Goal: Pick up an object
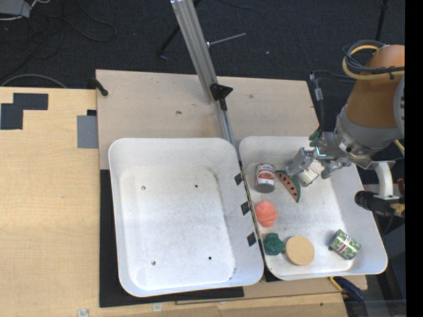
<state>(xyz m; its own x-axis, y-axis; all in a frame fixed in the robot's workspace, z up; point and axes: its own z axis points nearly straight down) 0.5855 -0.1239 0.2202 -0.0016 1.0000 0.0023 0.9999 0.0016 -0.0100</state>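
Gripper (301, 170) low over right bin (370, 259), above watermelon slice (289, 185) beside can (265, 177), probably lining up a grasp; fingers' spread impossible to tell, nothing visibly held.

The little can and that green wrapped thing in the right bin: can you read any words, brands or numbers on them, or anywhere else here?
Small can: red and white label, print too blurred to read.
Green patterned packet: markings too small to read.
No other text, number or sign can be read.
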